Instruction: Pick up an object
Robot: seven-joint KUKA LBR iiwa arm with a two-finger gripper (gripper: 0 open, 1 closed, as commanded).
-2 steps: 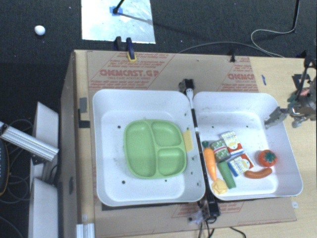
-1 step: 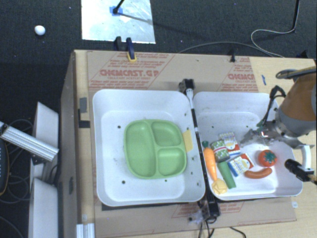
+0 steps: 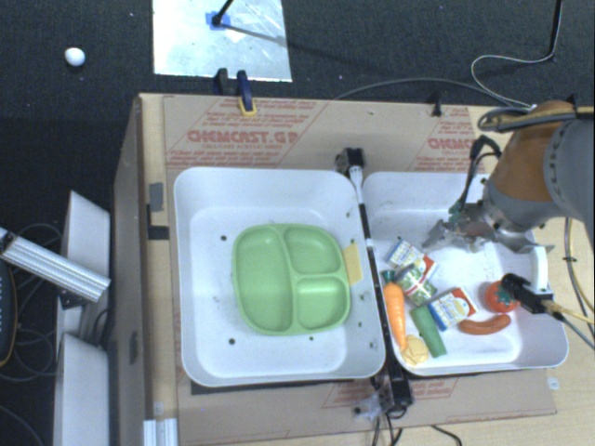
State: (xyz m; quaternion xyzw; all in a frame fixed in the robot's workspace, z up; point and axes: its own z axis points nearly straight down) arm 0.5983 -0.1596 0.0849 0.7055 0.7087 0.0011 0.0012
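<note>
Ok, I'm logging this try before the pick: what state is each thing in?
green tray: flat in the left bin, nothing in its compartments
carrot: lying in the right bin
sausage: lying flat
tomato: resting, ungrasped
gripper: over right bin

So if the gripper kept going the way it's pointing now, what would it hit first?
Probably the bare floor of the right bin. The gripper points down and leftward, short of the small packet, though depth is hard to judge from one view.
</note>
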